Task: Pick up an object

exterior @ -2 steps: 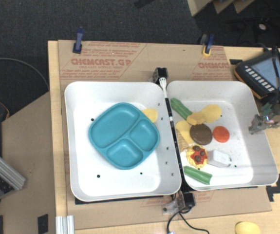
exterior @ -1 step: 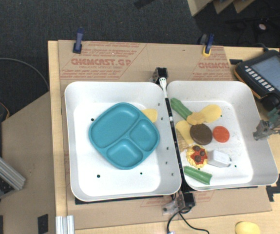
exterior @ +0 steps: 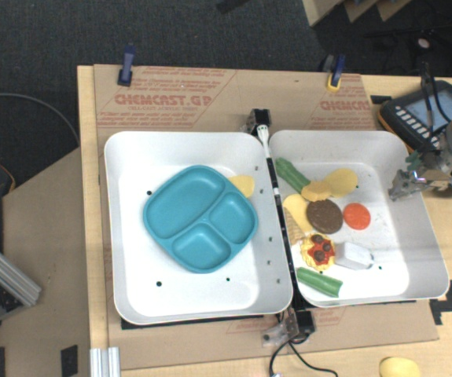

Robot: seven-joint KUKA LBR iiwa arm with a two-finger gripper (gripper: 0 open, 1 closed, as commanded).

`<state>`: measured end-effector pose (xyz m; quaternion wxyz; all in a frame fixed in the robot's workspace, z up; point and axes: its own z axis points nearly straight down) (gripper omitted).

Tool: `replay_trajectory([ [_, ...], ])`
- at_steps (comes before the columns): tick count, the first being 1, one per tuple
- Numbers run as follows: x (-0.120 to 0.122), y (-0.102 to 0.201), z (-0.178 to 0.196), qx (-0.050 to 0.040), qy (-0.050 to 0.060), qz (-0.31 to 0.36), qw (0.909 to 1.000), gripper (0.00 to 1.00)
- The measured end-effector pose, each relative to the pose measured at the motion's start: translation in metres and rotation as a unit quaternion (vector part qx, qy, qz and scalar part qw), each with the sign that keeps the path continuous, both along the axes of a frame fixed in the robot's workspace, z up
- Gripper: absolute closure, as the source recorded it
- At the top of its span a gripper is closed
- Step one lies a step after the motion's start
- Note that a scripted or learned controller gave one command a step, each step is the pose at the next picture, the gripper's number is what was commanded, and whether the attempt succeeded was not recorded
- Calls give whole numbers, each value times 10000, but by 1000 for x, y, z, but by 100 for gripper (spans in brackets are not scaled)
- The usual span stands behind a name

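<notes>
Bench: a cardboard-covered bench top [exterior: 210,93] on dark carpet, red print across it, a blue clamp [exterior: 126,65] and a yellow clamp [exterior: 335,72] pinning its far edge. Two shallow white bins sit side by side on it.

Landmark: I'm using the brown round patty [exterior: 325,216] in the right bin [exterior: 414,258] as the reference, since that's where all the stuff is.

Objects near the patty: an orange disc [exterior: 357,216] just to its right, pale yellow chip-like pieces [exterior: 332,184] touching its far side, a green pepper-ish thing [exterior: 292,174] up and to the left, a yellow wedge [exterior: 295,213] on its left, a little pizza-looking piece [exterior: 319,250] just below, a white block [exterior: 356,255] below and right, and a green bar [exterior: 319,282] furthest toward the camera.

Left bin: well left of the patty, the left bin [exterior: 131,289] holds a teal divided plate [exterior: 200,217] with a small yellow piece [exterior: 242,184] poking out at its far right edge.

Gripper: the gripper [exterior: 406,182] sits well right of the patty, by the right bin's right wall. Too small and cluttered to tell if it's spread or pinched, but nothing is visibly caught in it.

Progress: basically zero, I'd say. Every item looks like it's lying in the bin and nothing is lifted.

Left to do: pick a target, get over it, drop down, close, lift. The orange disc looks like the nearest candidate.
</notes>
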<state>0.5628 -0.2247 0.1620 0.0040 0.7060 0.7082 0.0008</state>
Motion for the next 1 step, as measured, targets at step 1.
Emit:
replay_trajectory([
  [1, -51, 70, 82, 32, 19, 10, 10000, 100],
])
